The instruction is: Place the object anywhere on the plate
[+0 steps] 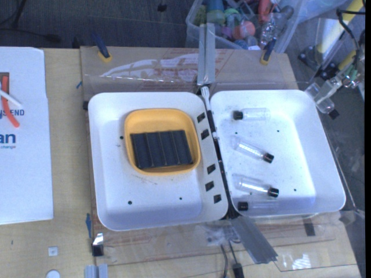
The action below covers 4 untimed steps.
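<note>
A yellow, rounded-square plate (pixel 134 123) sits in the middle of the left white bin (pixel 110 196). A black, ridged rectangular block (pixel 161 149) lies flat on the plate and covers most of its floor. In the right white bin (pixel 307 155) lie several clear vials with black caps: one near the back (pixel 250 114), one in the middle (pixel 254 152), one towards the front (pixel 257 187), and another against the front wall (pixel 261 205).
A metal strip (pixel 206 62) runs along the seam between the bins, with black tabs (pixel 210 168) down the left bin's right wall. A clear tub of colourful items (pixel 249 10) stands behind the bench. A white printed sheet (pixel 23 132) lies at left. Metal hardware and cables (pixel 330 91) stand at right.
</note>
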Each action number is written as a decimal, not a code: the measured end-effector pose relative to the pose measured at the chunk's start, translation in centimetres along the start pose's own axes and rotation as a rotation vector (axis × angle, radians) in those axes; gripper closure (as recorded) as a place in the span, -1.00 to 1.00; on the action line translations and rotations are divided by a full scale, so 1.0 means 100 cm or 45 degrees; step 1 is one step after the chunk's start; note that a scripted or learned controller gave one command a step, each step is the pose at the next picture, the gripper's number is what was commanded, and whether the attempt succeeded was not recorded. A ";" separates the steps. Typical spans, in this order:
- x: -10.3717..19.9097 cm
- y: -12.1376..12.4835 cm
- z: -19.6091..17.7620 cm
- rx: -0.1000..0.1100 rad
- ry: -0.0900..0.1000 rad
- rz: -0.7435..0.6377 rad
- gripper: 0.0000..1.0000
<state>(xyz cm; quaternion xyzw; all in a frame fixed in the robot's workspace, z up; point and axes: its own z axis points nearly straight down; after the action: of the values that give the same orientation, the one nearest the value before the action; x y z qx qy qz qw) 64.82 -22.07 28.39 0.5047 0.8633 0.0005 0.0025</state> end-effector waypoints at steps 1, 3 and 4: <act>-0.011 0.018 -0.096 -0.003 -0.005 -0.309 1.00; 0.010 -0.022 -0.153 -0.002 0.002 -1.152 1.00; -0.003 0.006 -0.062 -0.004 0.001 -1.516 1.00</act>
<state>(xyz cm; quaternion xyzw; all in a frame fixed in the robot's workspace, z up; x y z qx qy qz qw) 65.44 -22.09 34.56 -0.0664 0.9978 0.0005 0.0026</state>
